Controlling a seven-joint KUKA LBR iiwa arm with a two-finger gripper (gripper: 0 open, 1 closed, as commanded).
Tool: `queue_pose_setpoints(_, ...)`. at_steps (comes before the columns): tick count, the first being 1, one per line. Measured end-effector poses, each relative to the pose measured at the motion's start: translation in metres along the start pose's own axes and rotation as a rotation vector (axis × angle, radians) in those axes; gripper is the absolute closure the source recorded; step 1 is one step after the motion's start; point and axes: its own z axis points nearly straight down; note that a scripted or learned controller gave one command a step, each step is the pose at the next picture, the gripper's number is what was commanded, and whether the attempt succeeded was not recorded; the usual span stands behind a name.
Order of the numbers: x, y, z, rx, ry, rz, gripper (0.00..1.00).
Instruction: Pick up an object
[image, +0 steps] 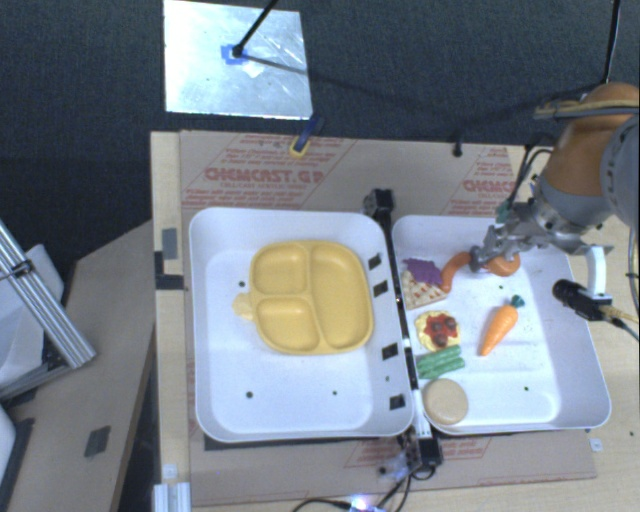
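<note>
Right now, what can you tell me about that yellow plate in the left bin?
The yellow plate is a rounded-square tray that looks like plastic, divided into three compartments, with a small tab on its left edge. It lies flat, slightly turned, on the floor of the left bin, with nothing in its compartments.

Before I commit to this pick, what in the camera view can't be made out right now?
- Gripper fingers: too small and dark against the bin to read.
- Orange piece beside the gripper: partly covered by it, so contact is unclear.
- Purple item and waffle-like piece: too small to identify surely.
- Arm: cut off by the right edge.
- Right bin near wall: foreshortened by the slant.
</note>
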Motion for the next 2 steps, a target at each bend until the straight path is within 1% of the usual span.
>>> queue_pose_setpoints(1, 0.003, -0.002, -0.045, 0.006, 0.006, -0.001, 1.0)
queue_pose_setpoints(2, 0.003, 0.0, -0.082, 0.005, 0.006, -0.002, 1.0)
